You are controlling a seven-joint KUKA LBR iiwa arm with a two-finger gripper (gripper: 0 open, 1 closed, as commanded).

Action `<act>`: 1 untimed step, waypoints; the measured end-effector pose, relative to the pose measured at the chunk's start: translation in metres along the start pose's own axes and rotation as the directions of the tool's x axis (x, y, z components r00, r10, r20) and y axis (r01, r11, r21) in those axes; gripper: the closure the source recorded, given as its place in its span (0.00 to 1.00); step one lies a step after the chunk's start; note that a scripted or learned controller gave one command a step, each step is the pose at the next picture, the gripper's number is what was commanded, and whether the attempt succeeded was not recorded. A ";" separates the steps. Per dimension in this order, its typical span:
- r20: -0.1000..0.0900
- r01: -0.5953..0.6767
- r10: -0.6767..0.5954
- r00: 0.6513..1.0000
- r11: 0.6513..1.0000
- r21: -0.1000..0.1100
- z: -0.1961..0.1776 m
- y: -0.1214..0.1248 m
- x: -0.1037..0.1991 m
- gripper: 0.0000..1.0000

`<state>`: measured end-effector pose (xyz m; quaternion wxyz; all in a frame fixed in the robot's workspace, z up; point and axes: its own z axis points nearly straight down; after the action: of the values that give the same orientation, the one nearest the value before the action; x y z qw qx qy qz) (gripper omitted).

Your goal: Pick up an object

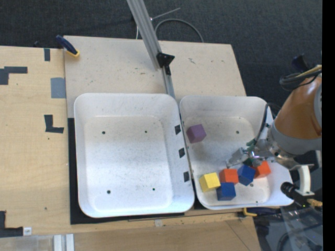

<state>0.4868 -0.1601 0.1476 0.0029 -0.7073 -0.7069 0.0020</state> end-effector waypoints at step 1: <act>0.001 0.001 -0.001 1.000 1.000 -0.003 0.053 0.000 0.001 0.00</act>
<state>0.4860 -0.1593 0.0948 0.0016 -0.7070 -0.7072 0.0011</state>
